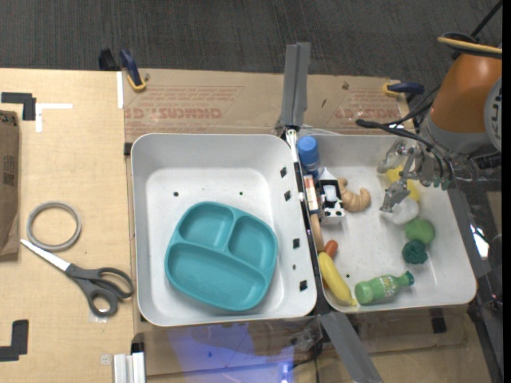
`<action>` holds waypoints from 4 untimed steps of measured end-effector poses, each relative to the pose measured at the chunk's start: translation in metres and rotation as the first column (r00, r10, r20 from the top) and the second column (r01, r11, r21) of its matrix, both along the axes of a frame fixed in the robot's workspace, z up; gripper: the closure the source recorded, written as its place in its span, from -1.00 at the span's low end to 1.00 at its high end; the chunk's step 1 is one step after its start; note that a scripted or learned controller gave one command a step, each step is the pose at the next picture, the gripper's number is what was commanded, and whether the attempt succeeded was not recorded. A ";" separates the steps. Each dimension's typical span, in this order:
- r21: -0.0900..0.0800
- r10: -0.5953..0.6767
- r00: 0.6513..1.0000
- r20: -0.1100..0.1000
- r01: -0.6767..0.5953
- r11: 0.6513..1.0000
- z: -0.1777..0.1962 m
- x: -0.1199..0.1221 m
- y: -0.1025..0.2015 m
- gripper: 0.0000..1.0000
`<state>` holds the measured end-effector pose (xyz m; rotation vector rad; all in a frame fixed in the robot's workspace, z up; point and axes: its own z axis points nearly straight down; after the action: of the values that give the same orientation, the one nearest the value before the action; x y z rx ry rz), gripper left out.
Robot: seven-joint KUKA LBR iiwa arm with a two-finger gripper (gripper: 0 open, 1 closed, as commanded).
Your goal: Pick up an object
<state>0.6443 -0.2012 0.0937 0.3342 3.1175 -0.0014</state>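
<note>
Nearest us, we see a green bottle (384, 287) and a banana (335, 278) in the right bin (459, 290). Farther back, the tool (397, 190) hangs spread wide over a yellow-and-white object (404, 203), gripping nothing.

Both white bins (207, 154) are seen as smooth moulded plastic with a soft sheen. A teal divided plate (221, 255) in the left bin is read as matt plastic. At 6 o'clock in the right bin a green bottle (383, 286) and a yellow banana (335, 278) are rendered as glossy plastic. The bench top (72, 317) at 9 o'clock is taken as pale matt wood or board, with brown printed cardboard (207, 106) at 12 o'clock. Scissors (80, 274) are shown with bright metal blades and grey plastic handles. The tape roll (53, 225) looks greyish, semi-glossy. The gripper (399, 183) is seen as bare shiny metal.
</note>
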 end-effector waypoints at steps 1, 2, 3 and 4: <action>-0.003 0.003 1.000 0.006 -0.003 1.000 0.011 0.002 0.001 1.00; -0.002 -0.019 1.000 0.004 0.019 1.000 0.003 -0.008 0.046 1.00; -0.002 0.345 0.939 0.000 -0.345 0.939 0.000 -0.012 -0.021 1.00; -0.001 0.345 0.939 0.000 -0.345 0.939 0.000 -0.011 -0.021 -1.00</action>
<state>0.6329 -0.2219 0.0937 -0.2167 3.1275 -0.0016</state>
